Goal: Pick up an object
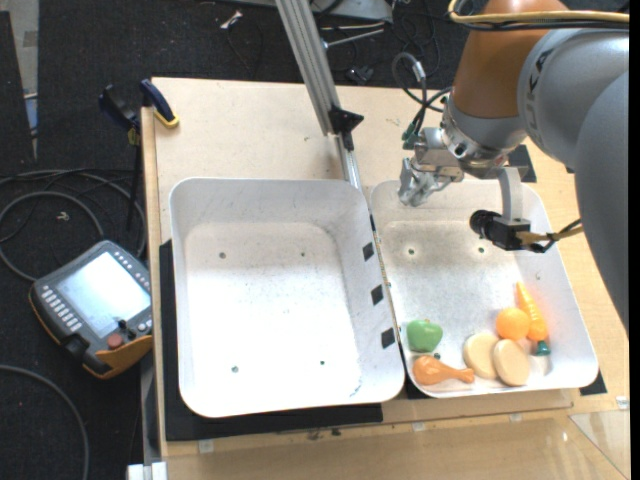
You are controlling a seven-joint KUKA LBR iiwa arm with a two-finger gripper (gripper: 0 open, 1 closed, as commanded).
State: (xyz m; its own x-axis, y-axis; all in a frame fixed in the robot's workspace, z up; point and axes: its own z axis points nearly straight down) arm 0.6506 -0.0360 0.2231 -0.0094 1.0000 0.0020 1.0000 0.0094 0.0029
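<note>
While the gripper (415,190) hangs over the right bin's (455,268) far-left corner, nothing is picked.
Fingers: pointing down, nothing between them; open or closed, can't tell.
Targets: green toy (425,334), orange drumstick-shaped toy (440,371), two pale discs (497,358), orange ball (512,323), carrot (532,313), all clustered along the bin's near edge, well apart from gripper.
Left bin (270,288): no targets.
Risk: straight descent likely closes on bare floor; items touching, so a grab may wedge or nudge neighbours.

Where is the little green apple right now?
The green apple sits in the right bin, in its near-left corner, just above the orange chicken leg.
</note>
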